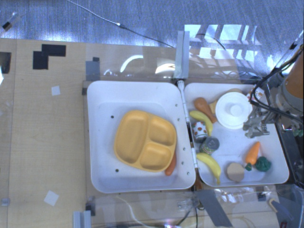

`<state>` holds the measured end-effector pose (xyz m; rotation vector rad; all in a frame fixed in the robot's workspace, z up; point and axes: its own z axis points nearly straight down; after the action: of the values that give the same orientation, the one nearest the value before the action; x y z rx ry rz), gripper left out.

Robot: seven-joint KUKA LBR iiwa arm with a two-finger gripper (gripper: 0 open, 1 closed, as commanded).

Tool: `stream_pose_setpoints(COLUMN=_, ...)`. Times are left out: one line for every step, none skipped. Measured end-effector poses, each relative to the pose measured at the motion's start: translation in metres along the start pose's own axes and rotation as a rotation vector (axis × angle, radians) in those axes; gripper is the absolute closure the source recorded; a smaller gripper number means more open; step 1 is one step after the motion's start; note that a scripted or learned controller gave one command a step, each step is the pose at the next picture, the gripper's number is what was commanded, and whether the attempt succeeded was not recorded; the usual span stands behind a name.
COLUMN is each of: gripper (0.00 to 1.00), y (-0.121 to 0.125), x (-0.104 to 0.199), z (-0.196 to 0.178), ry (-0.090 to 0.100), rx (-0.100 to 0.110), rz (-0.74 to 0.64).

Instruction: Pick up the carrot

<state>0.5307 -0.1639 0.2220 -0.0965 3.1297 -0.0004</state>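
The gripper (pixel 257 127) hangs over the right bin (pixel 280 175), near its right side, reaching in from the arm (pixel 292 87) at the frame's right edge. Whether its fingers are parted or closed cannot be told at this size; nothing can be seen between them.

The carrot (pixel 253 153) lies just below the gripper toward the camera, apart from it, on the bin floor. It is tilted, its orange tip pointing up toward the gripper and its green top (pixel 262 164) at the lower right.

Left of the gripper sits a white round lid or cup (pixel 233 110), close beside it. Further left are a brown drumstick-shaped toy (pixel 205 108), a banana (pixel 201 120), a small can (pixel 201 130) with a red-and-white label whose print is too small to read, and a darker round tin (pixel 209 145), also unreadable. Below these lie a second banana (pixel 210 164) and a tan round piece (pixel 234 172), the latter just left of the carrot.

The left bin (pixel 102 127) holds a yellow divided plate (pixel 145 140), with an orange-red sausage-like piece (pixel 171 164) against its lower right edge.
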Motion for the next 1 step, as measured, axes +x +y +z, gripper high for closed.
stream_pose_setpoints(gripper=1.00, y=-0.0406, x=0.0282, z=0.1293, ry=0.000, rx=0.002, rz=-0.240)
